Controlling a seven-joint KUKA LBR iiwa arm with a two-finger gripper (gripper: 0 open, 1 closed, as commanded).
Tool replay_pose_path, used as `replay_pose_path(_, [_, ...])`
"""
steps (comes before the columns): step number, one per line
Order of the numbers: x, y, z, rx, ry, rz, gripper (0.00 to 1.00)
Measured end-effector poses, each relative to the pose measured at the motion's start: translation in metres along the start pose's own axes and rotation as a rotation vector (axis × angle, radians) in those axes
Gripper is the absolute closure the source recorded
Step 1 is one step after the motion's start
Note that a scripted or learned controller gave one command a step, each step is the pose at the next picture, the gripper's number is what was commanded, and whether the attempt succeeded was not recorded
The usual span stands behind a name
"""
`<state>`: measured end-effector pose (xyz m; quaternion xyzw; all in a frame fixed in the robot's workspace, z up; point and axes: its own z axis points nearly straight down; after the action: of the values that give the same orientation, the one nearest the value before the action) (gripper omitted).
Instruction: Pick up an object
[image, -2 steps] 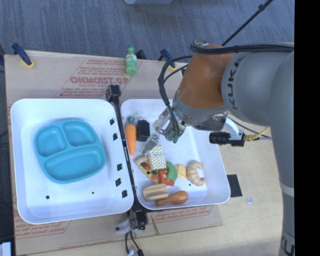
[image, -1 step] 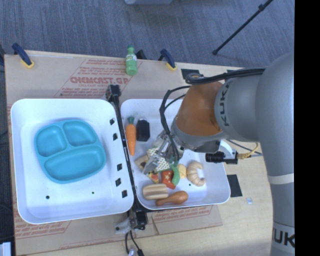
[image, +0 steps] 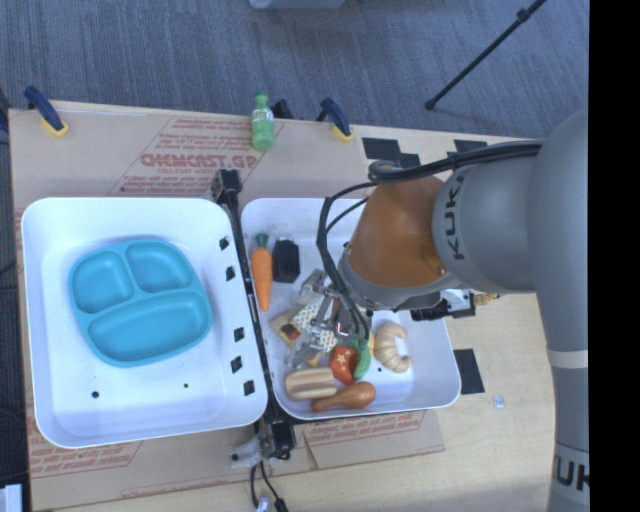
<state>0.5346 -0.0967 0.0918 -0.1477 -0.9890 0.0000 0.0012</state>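
Toys (image: 335, 365) lie in a heap right under the gripper (image: 322, 322); I cannot tell its grip.

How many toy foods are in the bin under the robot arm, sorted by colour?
Right bin, as far as I can tell:
Orange: 1, the carrot
Red: 1, the strawberry
Tan or brown: 3, the croissant, hot dog bun, drumstick
Total: 5. Other pieces under the gripper are too jumbled to count.

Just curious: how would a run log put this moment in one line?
pincer low in right bin | over food pile | carrot untouched
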Motion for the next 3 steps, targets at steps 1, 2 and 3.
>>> replay_pose_path(1, [0.007,-0.006,-0.001,0.0,-0.006,-0.412,0.0])
replay_pose_path(2, [0.031,-0.002,-0.006,0.002,-0.043,-0.738,0.0])
replay_pose_path(3, [0.038,-0.006,-0.003,0.002,-0.021,-0.822,0.0])
